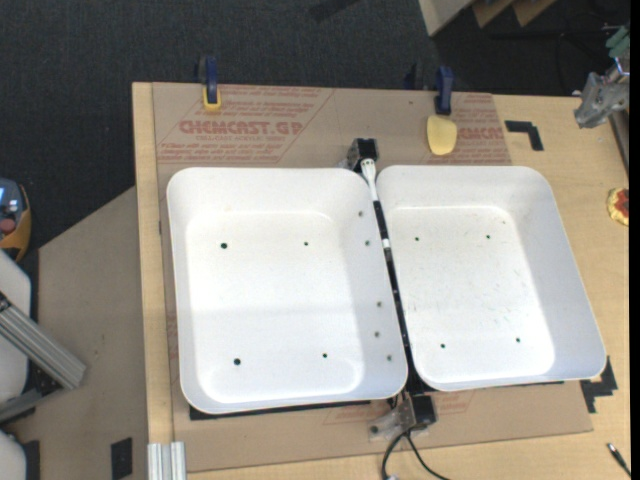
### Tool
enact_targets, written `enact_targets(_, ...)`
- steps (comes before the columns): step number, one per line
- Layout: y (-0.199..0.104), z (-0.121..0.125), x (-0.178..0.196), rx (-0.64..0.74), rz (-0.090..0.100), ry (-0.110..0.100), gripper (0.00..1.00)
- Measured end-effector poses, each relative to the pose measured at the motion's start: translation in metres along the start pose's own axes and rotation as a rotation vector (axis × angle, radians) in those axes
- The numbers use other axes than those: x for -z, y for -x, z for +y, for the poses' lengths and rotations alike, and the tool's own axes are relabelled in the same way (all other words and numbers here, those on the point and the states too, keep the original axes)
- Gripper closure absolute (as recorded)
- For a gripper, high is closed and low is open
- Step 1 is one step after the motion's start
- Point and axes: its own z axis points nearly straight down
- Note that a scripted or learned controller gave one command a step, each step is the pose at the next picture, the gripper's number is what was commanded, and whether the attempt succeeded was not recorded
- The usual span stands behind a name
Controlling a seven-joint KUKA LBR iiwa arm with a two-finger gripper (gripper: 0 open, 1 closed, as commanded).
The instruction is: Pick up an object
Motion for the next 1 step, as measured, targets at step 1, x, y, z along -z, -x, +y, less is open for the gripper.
enact_targets(1, -0.0686, -0.0011, -0.0695, 0.007, 0.007, -0.012, 1.0)
